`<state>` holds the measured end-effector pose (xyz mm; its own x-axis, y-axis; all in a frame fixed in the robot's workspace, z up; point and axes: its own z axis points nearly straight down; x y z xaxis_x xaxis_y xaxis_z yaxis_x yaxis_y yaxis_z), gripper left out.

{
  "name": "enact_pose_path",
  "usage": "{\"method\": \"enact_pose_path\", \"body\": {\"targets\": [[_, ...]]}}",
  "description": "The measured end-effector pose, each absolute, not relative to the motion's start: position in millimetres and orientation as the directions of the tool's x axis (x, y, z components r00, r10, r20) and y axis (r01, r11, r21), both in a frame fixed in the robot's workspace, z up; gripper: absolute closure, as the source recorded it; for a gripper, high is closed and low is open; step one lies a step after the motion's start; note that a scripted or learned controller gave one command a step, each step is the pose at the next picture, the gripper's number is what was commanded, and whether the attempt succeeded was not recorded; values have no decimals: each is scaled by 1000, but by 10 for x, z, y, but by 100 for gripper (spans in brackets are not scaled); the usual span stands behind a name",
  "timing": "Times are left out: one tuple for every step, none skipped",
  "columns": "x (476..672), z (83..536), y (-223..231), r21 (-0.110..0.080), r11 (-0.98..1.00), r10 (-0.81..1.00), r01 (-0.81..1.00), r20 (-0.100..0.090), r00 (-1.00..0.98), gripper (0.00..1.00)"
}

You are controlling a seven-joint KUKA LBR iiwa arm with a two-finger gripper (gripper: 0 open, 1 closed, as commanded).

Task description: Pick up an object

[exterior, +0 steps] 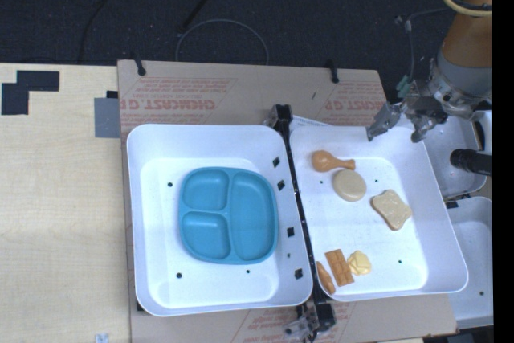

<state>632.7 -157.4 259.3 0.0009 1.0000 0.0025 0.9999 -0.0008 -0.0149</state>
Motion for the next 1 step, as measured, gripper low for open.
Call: {"method": "enact_pose_path", "body": {"targets": [[6347,2673,-1574,-3,1,1000,1000,1,-1,0]]}}
